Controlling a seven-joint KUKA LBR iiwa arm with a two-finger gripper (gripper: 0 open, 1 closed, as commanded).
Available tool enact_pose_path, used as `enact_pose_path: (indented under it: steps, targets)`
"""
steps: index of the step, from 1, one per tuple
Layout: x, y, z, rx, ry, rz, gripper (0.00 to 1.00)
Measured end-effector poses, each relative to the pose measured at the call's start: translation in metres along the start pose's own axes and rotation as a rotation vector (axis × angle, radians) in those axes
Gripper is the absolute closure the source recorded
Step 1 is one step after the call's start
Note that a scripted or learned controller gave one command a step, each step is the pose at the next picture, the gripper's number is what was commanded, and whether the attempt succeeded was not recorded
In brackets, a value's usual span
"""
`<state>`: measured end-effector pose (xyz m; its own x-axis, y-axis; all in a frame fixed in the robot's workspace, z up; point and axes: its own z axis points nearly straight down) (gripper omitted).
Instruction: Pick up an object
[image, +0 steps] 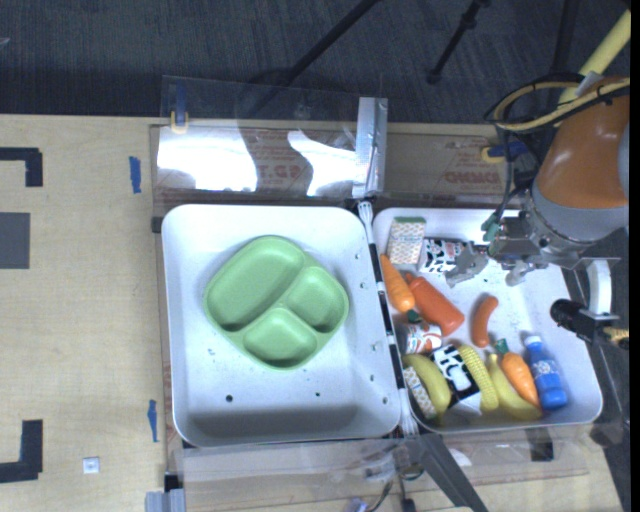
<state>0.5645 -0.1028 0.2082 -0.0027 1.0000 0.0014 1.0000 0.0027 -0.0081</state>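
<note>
My gripper (491, 268) hangs over the back of the right bin (578, 300), its fingers spread apart and open, with bare white bin floor between them. A red sausage (484, 318) lies just in front of it. To its left lie a cow-patterned carton (436, 254), a checkered box (406, 240), an orange carrot (398, 285) and a red-orange pepper (436, 304). Along the front of the bin lie a banana (424, 386), a black-and-white packet (457, 366), a corn cob (483, 380), a second carrot (519, 375) and a blue bottle (545, 372).
The left bin (200, 390) holds a green divided plate (278, 300). A raised divider (385, 310) separates the two bins. A clear panel (260, 150) and a metal post (370, 145) stand behind the left bin. The arm's orange band (585, 165) looms over the right bin's back corner.
</note>
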Motion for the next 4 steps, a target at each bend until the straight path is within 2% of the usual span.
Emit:
enact_pose_path:
  steps: [1,2,3,4]
  targets:
    - [-0.064,0.002,0.123,-0.013,-0.005,-0.139,0.0]
    - [-0.064,0.003,0.115,-0.015,-0.005,-0.139,1.0]
    - [-0.033,-0.062,0.123,-0.015,-0.003,-0.035,1.0]
    - [-0.085,-0.036,0.094,-0.006,-0.002,-0.128,1.0]
